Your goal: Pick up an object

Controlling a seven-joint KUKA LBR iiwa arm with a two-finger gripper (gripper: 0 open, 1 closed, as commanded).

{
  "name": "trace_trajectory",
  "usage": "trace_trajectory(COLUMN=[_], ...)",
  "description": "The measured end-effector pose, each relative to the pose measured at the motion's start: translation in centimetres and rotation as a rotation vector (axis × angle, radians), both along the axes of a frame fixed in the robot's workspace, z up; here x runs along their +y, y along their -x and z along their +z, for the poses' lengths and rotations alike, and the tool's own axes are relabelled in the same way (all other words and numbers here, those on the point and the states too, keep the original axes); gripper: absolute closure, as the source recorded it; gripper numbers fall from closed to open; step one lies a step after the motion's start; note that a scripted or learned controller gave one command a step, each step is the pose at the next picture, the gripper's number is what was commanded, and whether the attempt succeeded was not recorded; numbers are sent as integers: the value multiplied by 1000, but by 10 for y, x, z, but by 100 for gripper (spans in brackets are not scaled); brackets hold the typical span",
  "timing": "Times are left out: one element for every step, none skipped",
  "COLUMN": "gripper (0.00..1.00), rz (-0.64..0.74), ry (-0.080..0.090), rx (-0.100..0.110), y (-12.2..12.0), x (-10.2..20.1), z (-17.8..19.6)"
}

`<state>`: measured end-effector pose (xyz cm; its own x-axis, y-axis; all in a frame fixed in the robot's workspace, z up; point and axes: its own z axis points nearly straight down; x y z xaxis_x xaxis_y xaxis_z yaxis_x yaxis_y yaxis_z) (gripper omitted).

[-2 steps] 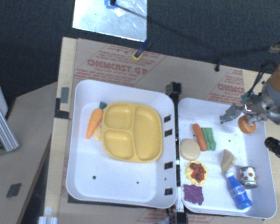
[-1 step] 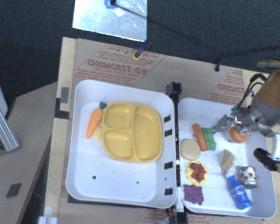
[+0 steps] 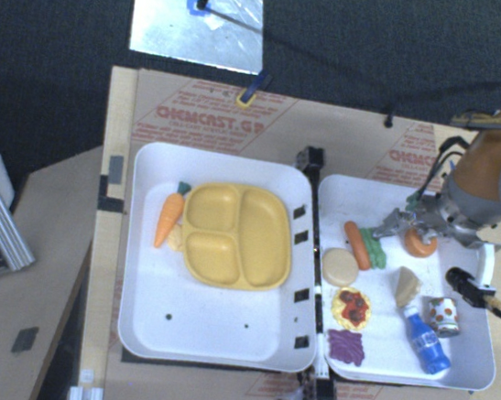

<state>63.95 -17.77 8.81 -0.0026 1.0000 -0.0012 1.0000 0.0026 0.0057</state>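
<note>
Yellow divided plate (image 3: 232, 235) and orange carrot (image 3: 167, 218) with green top lie in one white bin (image 3: 137, 317); the other holds a blue bottle (image 3: 425, 343) and purple grapes (image 3: 346, 347).

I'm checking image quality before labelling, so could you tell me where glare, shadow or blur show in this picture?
In the camera view, the metal sheet at the top shines with glare; the white bins are bright and evenly lit, with soft shadows beside the yellow tray; the claw looks slightly blurred over the right bin, while the carrot and blue bottle are sharp.
</note>
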Motion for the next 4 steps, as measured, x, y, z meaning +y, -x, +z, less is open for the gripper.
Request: trace_trajectory(gripper=[100,100,100,100], rz=[1,-2,1,1], ry=[5,0,0,0], rx=[-10,1,-1,1], y=[-2,4,3,2], x=[-1,-7,-9,-9], z=[13,67,111,138])
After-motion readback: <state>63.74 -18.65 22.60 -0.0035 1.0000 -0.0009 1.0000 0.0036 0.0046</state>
